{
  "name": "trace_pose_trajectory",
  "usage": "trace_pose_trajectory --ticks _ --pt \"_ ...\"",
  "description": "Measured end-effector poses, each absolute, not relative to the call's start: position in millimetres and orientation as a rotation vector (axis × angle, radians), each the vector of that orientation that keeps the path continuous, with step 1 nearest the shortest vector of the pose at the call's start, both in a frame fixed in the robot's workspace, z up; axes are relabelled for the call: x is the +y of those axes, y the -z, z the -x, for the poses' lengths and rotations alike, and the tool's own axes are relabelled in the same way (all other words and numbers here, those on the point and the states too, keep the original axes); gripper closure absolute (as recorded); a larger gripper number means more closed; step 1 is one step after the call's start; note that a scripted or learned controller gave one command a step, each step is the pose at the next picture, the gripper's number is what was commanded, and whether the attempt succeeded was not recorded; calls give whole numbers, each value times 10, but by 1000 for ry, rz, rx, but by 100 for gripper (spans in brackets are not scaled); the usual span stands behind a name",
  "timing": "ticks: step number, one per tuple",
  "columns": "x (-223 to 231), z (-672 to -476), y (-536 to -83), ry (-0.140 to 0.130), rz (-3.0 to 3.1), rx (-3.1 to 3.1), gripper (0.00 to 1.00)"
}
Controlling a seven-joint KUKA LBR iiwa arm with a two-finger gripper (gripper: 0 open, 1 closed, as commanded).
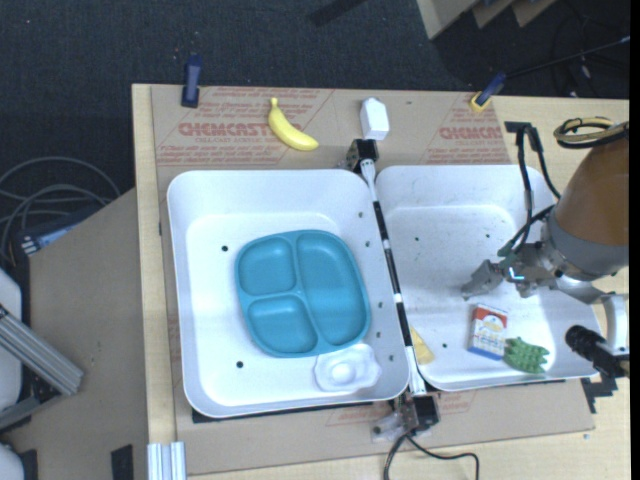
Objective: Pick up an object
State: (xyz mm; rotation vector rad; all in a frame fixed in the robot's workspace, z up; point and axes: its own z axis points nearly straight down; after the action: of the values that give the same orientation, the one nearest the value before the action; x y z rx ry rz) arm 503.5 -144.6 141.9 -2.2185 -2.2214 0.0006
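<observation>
Beside two bins (200,298): one banana (291,128).

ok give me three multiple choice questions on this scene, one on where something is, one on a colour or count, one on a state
1. Where does the yellow banana lie?
A. in the left white bin
B. on the cardboard bench top behind the bins
C. in the right white bin

2. How many compartments has the blue plastic divided plate?
A. two
B. three
C. five

3. How is the small red and white box?
A. lying in the right white bin, untouched
B. lifted above the bin
C. resting on the plate

Answers: 1 B, it sits on the cardboard outside both bins. 2 B, three hollows show. 3 A, it lies on the bin floor beside the green toy, the gripper apart from it.
</observation>
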Motion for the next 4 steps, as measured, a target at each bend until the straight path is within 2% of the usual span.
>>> trace_pose_trajectory --ticks 1,2,3,4 --pt "-1386 -4904 -885 8 2231 -2230 0" --pt "-1409 -4920 -1003 9 2240 -2232 100" --pt "-910 -4791 -1218 1 2220 -2223 100" --pt "-916 -4789 -1217 0 2221 -2222 0"
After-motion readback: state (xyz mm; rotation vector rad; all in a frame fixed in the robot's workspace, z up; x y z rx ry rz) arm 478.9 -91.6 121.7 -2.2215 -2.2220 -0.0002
